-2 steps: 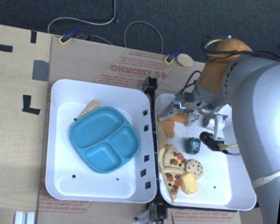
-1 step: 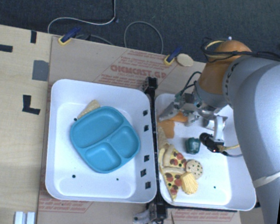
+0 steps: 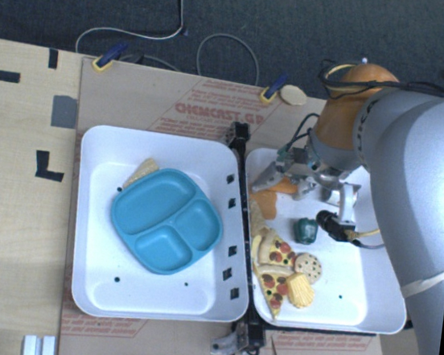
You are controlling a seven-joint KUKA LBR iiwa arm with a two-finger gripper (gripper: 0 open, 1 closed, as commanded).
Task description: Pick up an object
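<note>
- Left bin (image 3: 86, 220): a shallow white plastic tub with rounded corners and a smooth, faintly glossy floor. It lies well to the left of the jaws, across the divider between the two bins.
- Tray (image 3: 167, 220): a blue three-part plate of matte moulded plastic with soft rounded edges, lying flat in the left bin. A tan wedge (image 3: 142, 173) pokes out from under its upper left edge; what it is I cannot tell.
- Right bin (image 3: 368, 301): the same white tub, with the arm reaching in over its upper half.
- Pizza (image 3: 272, 270): toy slices, flat and yellow with red spots, lying below and left of the jaws, well clear of them.
- Cookie (image 3: 307, 266): a small round speckled disc, touching the pizza, below the jaws.
- Orange piece (image 3: 265, 201): a small rounded orange lump near the bin's left wall, just below and left of the jaws, close to them; whether it touches them I cannot tell.
- Gripper (image 3: 291, 178): grey metal, low over the bin's upper left part. Its own body hides the jaws, so I cannot tell how they stand, and nothing shows between them.
- Green thing (image 3: 305, 230): small, dark and blocky, below and right of the jaws.
- Progress: as I judge it, nothing is lifted yet; every object rests on a bin floor, so the grasp and the lift are both left.
</note>
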